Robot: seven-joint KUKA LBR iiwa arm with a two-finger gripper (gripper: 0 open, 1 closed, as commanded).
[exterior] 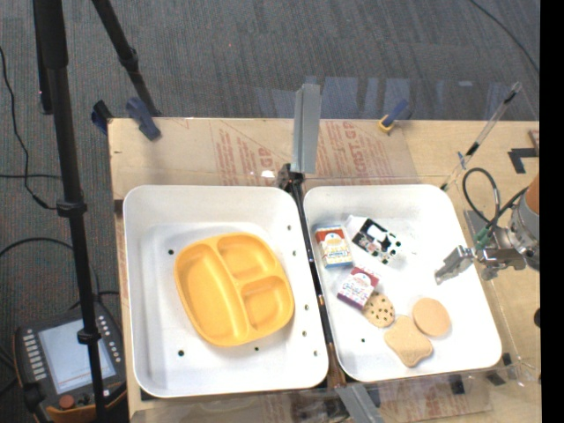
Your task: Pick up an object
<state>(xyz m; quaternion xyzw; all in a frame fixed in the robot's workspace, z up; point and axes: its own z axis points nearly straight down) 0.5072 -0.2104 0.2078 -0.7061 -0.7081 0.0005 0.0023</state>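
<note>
The right bin (441,205) holds several small items. A red and white box (333,245) lies beside a black and white packet (376,239). Below them sit a pink packet (358,286), a chocolate-chip cookie (379,309), a round tan disc (432,317) and a tan toast slice (408,344). My gripper (452,266) hangs over the right bin's right side, above the tan disc in the view and right of the black and white packet. Nothing shows in its grasp.
The left bin (145,227) carries a yellow divided plate (233,287). A grey post (306,135) stands behind the divider between the bins. Cables (476,192) and a thin rod (492,129) lie at the bench's right edge. A tripod (62,148) stands at the left.
</note>
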